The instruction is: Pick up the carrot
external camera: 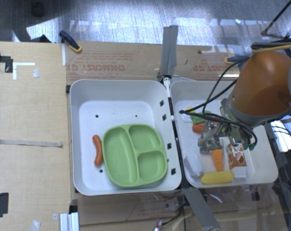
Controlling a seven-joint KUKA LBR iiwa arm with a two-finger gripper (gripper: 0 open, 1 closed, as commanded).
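Observation:
The carrot (218,160), an orange tapered piece, lies in the right bin (266,174) with its narrow end toward the front edge. My gripper (209,139) hangs low in that bin, just behind and slightly left of the carrot's wide end. Nothing shows between the grey gripper parts, and the carrot rests on the bin floor. The arm's orange band (263,83) and dark cables cover the back right part of the bin.
A small orange-red piece with a green bit (198,127) lies left of the gripper. A printed carton (237,157), a yellow piece (217,178) and a white block (192,165) surround the carrot. The left bin (83,129) holds a green divided plate (136,154) and a sausage (97,150).

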